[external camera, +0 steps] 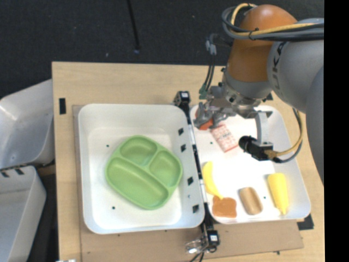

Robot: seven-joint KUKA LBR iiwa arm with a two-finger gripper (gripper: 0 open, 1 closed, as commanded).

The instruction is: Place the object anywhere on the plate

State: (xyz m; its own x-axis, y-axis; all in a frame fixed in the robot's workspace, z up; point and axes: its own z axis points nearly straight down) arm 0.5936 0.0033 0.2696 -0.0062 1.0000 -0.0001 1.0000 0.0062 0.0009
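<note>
Gripper low in right bin, fingers' state can't tell (wrist hides them). Packet just beside it. Plate in left bin, w/ nothing on it.

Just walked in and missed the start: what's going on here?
A grey-and-orange robot arm reaches into the right bin, its gripper low near a small pink-and-white packet. A banana, an orange piece, a bun and a corn cob lie there too. The green plate in the left bin holds nothing yet.
</note>
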